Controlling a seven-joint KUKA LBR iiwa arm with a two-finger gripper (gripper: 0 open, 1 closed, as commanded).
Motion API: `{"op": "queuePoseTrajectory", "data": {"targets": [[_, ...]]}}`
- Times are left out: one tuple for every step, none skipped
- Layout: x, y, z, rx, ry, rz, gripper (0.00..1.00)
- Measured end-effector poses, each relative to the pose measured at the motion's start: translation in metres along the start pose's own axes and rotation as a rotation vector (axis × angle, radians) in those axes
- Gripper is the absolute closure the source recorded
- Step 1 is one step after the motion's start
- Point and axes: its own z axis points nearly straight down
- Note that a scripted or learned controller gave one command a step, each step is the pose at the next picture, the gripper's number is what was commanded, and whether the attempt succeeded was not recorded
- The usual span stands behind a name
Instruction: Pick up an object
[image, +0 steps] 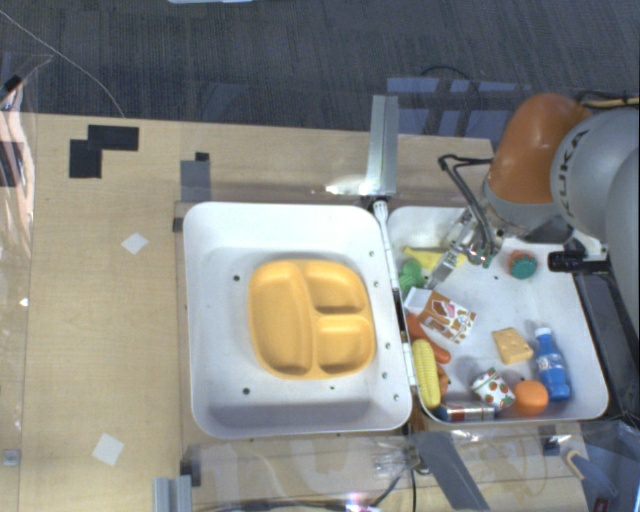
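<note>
Your worktop (90, 300): pale wood, carrying two shallow white bins side by side, the left bin (215, 240) and the right bin (590, 385), plus black tape patches (100, 148) near its far-left corner.

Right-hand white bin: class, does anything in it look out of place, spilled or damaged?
Nothing stands out. The right-hand white bin holds loose toy items, among them a blue plastic bottle and a yellow corn cob, lying jumbled but intact.
</note>
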Motion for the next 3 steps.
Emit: {"op": "queuePoseTrajectory", "data": {"targets": [[0.017, 0.012, -0.001, -0.004, -0.008, 0.229, 0.00], [0.016, 0.014, -0.013, -0.008, -0.014, 0.222, 1.00], [0.043, 0.066, -0.100, -0.006, -0.005, 0.413, 1.00]]}}
